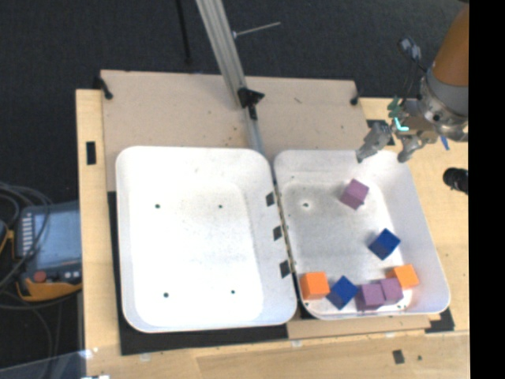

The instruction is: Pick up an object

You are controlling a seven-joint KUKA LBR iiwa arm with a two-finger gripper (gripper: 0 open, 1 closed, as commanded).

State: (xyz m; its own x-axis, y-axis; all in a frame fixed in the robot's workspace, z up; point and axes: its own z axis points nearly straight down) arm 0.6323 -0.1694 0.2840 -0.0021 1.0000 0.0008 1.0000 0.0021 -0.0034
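Blocks sit in the right bin (pixel 418 212), seven by our count: two orange, two blue, three purple. Going left to right, the left bin (pixel 134 212) carries nothing for us to take. In the right bin, an orange block (pixel 315 284) lies at the near left corner, touching a blue block (pixel 342 291). Beside that come two purple blocks (pixel 379 294) pressed together against the near rim, then a second orange block (pixel 405 275) just behind them. A second blue block (pixel 384 243) stands apart toward the right wall, and a lone purple block (pixel 354 193) lies near the bin's middle, toward the far edge.

Our gripper (pixel 390 144) hovers over the far right corner of that bin, its two fingers spread with nothing between them.

We judge the near-rim cluster risky: the blocks touch each other and the rim, so a finger could land on a neighbour or on the rim. The lone purple block looks safer, though it sits turned, and an off-centre closure might push it aside.
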